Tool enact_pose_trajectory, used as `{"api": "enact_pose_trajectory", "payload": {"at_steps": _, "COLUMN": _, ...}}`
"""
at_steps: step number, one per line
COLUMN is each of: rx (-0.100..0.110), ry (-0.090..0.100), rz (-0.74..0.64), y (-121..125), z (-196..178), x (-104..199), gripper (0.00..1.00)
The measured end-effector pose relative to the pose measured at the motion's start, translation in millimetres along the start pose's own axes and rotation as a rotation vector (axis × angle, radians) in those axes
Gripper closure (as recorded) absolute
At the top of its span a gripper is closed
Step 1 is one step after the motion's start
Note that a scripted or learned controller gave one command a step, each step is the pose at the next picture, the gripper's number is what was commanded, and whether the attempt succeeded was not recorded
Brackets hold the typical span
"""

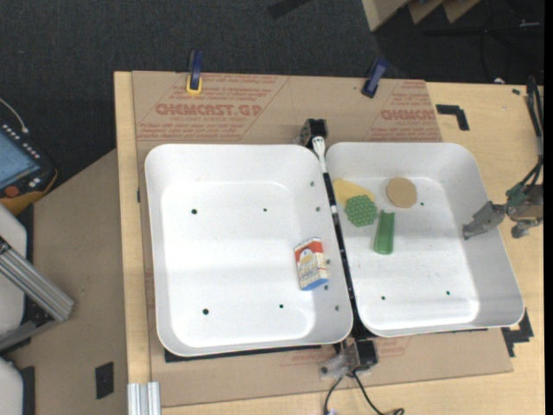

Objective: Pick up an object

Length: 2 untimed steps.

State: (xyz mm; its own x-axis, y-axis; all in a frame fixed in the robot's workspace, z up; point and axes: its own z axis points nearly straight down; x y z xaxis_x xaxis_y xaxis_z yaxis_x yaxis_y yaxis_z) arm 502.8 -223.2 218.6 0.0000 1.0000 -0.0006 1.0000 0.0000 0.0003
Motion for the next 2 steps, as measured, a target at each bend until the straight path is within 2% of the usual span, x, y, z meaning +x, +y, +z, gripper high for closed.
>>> {"api": "enact_pose_trajectory", "payload": {"at_steps": 1, "rx": -0.004, "ry": -0.002, "rz": -0.001, "y": 1, "z": -11, "x": 0, "gripper": 1.00}}
{"api": "enact_pose_trajectory", "payload": {"at_steps": 2, "rx": -0.020, "ry": -0.009, "rz": -0.001, "y": -23, "z": -188, "x": -2, "gripper": 1.00}}
